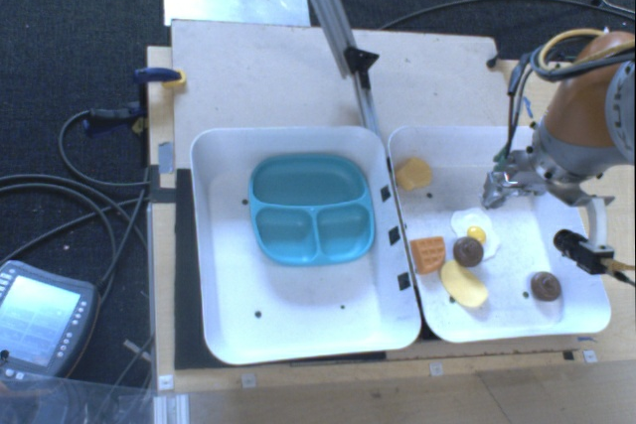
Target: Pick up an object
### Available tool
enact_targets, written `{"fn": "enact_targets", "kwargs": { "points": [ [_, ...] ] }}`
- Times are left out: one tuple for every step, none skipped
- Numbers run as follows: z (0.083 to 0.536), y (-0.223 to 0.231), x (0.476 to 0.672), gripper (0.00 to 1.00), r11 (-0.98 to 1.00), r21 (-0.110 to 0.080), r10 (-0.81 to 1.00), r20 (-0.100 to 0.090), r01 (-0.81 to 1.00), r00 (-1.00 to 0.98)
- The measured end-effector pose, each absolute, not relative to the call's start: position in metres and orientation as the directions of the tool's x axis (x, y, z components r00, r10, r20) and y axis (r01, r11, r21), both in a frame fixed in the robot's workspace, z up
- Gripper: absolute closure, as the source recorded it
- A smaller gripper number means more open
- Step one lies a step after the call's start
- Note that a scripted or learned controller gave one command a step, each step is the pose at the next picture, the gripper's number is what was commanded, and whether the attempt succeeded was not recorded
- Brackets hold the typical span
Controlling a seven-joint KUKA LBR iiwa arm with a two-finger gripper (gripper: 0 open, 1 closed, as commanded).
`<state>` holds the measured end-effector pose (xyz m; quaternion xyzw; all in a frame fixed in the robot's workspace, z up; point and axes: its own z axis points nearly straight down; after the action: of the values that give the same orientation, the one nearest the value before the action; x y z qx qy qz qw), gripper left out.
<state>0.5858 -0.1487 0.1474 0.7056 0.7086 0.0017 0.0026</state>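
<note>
Now, camera view, my arm: I reach in from the right, over the right bin (596,318); my grey body with the orange band bends above the far right corner of that bin.
My claw (500,187): it hangs above the upper middle of the right bin, near the fried egg (474,228), up and to the right of it.
Claw state: I cannot tell, the metal part is small and blurred.
Grip: nothing is seen between my claw parts.
Objects to pick, all in the right bin: a yellow piece (413,175) near the upper left corner; an orange block (428,254) at the left wall; a brown round piece (468,251) touching the lower edge of the fried egg; a yellow banana-like piece (464,284) just below these; another brown round piece (545,287) near the lower right, well apart from the others.
Left bin (224,313): it holds a blue divided tray (311,209), with three compartments.
Hard to make out: the wrist is partly cut off at the right; a black part (580,250) sticks out over the right rim of the bin, and what it is, I cannot say.
</note>
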Motion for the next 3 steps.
{"fn": "enact_targets", "kwargs": {
  "points": [
    [0.212,-0.152,0.587,1.0,0.005,0.009,1.0,-0.002,1.0,-0.005],
    [0.213,-0.152,0.588,1.0,0.006,0.003,1.0,-0.001,1.0,-0.006],
    [0.227,-0.098,0.594,1.0,0.011,0.003,1.0,0.002,1.0,-0.011]
  ]
}}
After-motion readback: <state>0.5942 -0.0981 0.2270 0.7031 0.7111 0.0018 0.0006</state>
